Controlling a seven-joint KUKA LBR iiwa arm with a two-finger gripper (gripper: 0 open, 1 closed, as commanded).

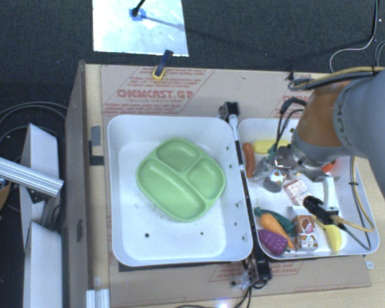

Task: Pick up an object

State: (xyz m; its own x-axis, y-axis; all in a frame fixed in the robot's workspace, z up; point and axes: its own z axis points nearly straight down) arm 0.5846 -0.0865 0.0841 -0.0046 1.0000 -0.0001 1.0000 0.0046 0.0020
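Note:
My gripper (271, 171) hangs low over the upper middle of the right bin (366, 220), with the grey arm and its orange band (321, 117) coming in from the right. Under and around it lie a red sausage (248, 158), a yellow piece (264, 147), a small silvery item (273, 185) and a red-and-white packet (298, 190). Lower in the same bin are a carrot (274, 222), purple grapes (274, 242), a brown carton (306, 232) and a banana (333, 237). I see nothing lifted off the bin floor.
The left bin (125, 172) holds a green divided plate (181, 179). A black divider (242, 172) runs between the two bins. Cables (356, 223) trail across the right bin's right side. Cardboard (179, 88) lines the bench behind the bins.

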